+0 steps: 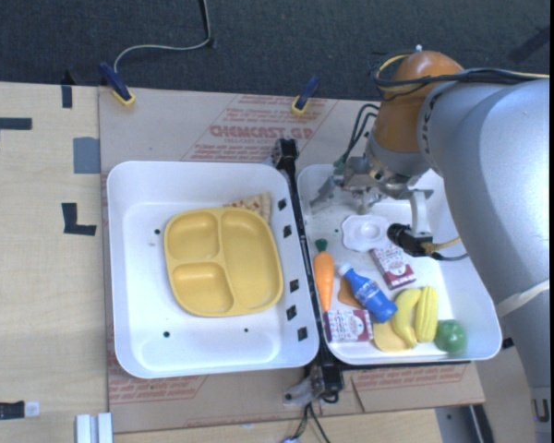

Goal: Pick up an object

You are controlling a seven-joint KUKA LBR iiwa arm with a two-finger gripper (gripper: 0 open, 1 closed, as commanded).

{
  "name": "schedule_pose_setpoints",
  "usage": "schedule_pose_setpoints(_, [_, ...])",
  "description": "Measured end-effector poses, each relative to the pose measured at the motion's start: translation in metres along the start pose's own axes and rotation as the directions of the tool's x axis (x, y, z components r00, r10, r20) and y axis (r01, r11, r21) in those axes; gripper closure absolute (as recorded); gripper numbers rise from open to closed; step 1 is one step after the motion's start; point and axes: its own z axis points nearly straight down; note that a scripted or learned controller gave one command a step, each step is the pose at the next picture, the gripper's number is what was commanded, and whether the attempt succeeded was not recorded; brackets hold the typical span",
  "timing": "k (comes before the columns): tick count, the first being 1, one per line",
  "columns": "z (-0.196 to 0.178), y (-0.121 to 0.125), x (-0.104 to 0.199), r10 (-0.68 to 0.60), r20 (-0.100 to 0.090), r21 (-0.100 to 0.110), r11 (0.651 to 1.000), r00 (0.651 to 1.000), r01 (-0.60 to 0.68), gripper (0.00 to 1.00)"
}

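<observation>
Gripper [351, 190] of grey metal below the orange band of the arm [415, 100], low over the far end of the shallow white bin on the view's right [480, 307]. Whether it is spread or closed: cannot tell from this angle. Nothing seen held in it.

Pickable things all lying in that same bin, none lifted:
- flat white round disc [362, 232], just below the gripper, near the bin's middle.
- small red-and-white packet [392, 266], just beside the disc on its near side.
- orange plastic carrot [323, 280], lengthwise along the bin's left wall.
- blue plastic bottle with a white cap [367, 293], tilted, just right of the carrot.
- second red-and-white carton [348, 326], lying flat at the near-left corner, touching the bottle's lower end.
- bunch of yellow plastic bananas [415, 317], against the near wall, right of the bottle.
- small green round fruit [451, 337], in the near-right corner, touching the bananas.

In the shallow white bin on the view's left [129, 275]: yellow three-compartment plastic plate [223, 259], roughly central, with a tan flat slice [249, 203] poking out at its far edge.

Both bins side by side on a brown cardboard sheet [194, 127], pinned at the far edge by two blue-and-yellow clamps [117, 83], on the pale wooden counter [28, 247].
</observation>
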Motion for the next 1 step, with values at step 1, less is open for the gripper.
schedule_pose_setpoints(1, [0.0000, 0.0000, 0.0000, 0.000, 0.000, 0.000, 1.000, 1.000, 0.000, 0.00])
